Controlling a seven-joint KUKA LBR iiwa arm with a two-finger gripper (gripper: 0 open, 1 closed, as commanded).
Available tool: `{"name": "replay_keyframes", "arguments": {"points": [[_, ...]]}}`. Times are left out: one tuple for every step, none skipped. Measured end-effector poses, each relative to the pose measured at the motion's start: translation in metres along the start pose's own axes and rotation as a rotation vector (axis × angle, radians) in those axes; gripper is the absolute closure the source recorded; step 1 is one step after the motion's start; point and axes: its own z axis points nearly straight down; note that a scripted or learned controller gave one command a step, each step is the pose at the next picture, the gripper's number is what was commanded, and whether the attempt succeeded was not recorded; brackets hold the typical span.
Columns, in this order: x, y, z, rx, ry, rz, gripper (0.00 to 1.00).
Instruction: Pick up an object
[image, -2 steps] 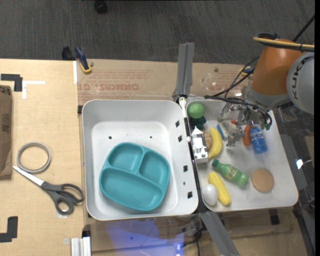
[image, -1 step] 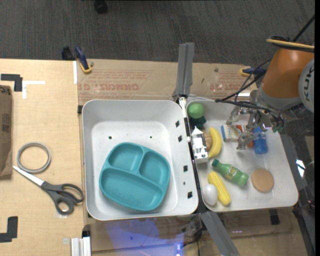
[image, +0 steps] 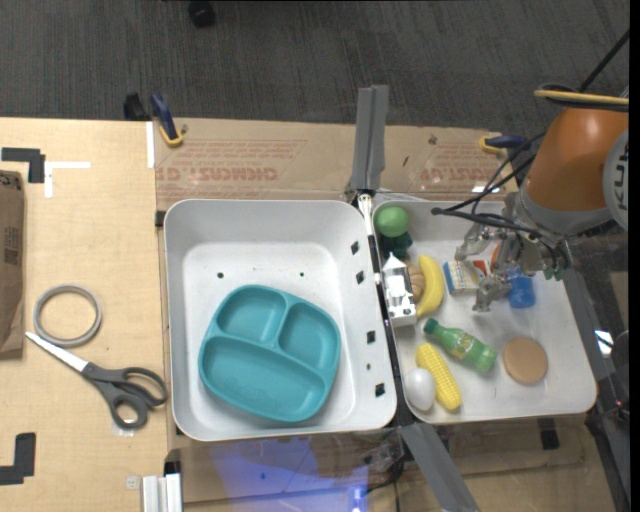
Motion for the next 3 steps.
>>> {"name": "replay_keyframes", "arguments": {"points": [[0.009,-0.045,0.000,0.002,-0.001,-0.178,0.00],[0.057,-0.041,0.000,0.000,0.001,-0.098,0.00],[0.055,-0.040,-0.010,0.002,-0.005,-0.101,1.00]]}}
